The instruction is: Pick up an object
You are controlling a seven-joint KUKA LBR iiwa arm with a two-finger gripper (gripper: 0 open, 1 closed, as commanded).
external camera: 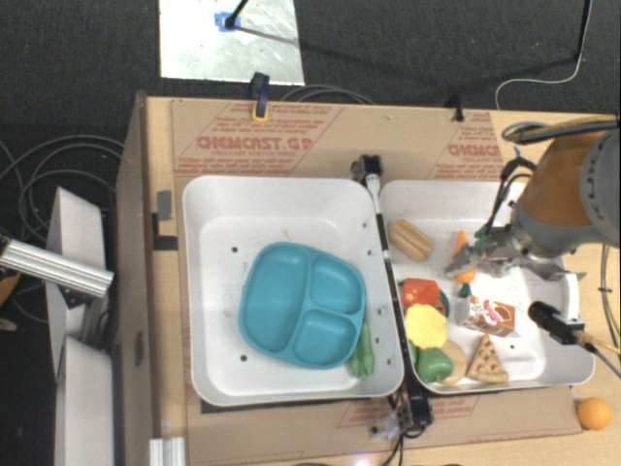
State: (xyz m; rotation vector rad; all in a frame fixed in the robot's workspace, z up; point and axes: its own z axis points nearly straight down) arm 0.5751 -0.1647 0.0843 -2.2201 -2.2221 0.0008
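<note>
My gripper (474, 260) is down in the right bin (437, 197), reaching in from the right below the grey arm with its orange band. A small orange piece (467, 277) lies just under its tip and another orange piece (461, 240) just above it. Left of it lies a tan bread roll (409, 240). Below it lies a red-and-white packet (491, 315), and lower still a pizza slice (487, 360). A red item (419, 291), a yellow item (425, 325) and a green pepper (435, 363) crowd the bin's left side.
The left bin (213, 212) holds a blue divided plate (302, 304) with a green item (363, 352) at its lower right edge. An orange ball (593, 414) rests on the bench outside the right bin's lower right corner. Cables run behind the bins.
</note>
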